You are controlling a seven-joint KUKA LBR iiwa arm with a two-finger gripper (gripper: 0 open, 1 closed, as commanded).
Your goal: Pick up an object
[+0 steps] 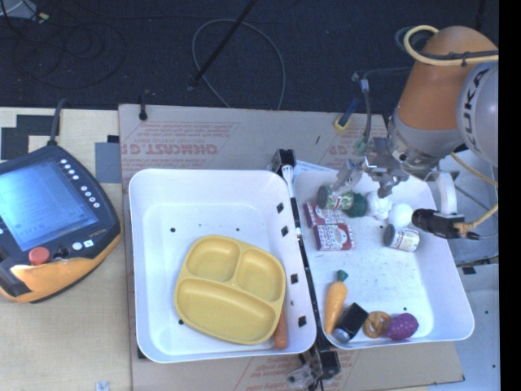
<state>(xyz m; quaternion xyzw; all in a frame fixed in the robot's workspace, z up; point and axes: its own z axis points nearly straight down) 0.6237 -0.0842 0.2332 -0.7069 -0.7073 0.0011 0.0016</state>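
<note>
While the 2-finger gripper [368, 177] hovers spread over the small green leafy toy [352, 202], nothing is grasped; pickup remains undone.

A robotics lab: a teach pendant [50, 218] lies on the counter [81, 332], loose cables [236, 39] trail behind, and cardboard [212, 137] underlies two white bins [146, 218].

The grey KUKA arm [480, 112] has a rounded metal casing with dark letters down its side. A broad, glossy orange band [435, 80] wraps the bulbous section above the wrist. A pale yellow cable [411, 39] loops over the orange band's top. Beneath sits the metal hand [370, 173], a cluster of thin silver rods and small fittings.
</note>
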